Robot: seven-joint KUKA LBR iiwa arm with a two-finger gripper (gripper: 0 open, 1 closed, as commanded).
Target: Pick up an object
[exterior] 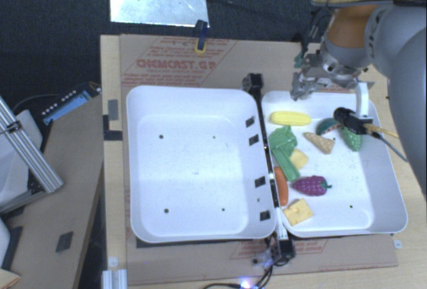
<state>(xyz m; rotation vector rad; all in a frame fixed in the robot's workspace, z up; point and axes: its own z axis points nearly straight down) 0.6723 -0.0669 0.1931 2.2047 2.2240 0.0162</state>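
Where the right bin [383, 204] meets its far rim, you see a yellow corn cob [289, 119] lying crosswise, just below the gripper [301, 92], whose finger spread you cannot tell. Along the left wall crowd a green vegetable [283, 146], carrot [281, 185], purple grapes [311, 185] and cheese wedge [297, 211]. Bare floor lies right of them. The left bin [193, 167] adjoins.
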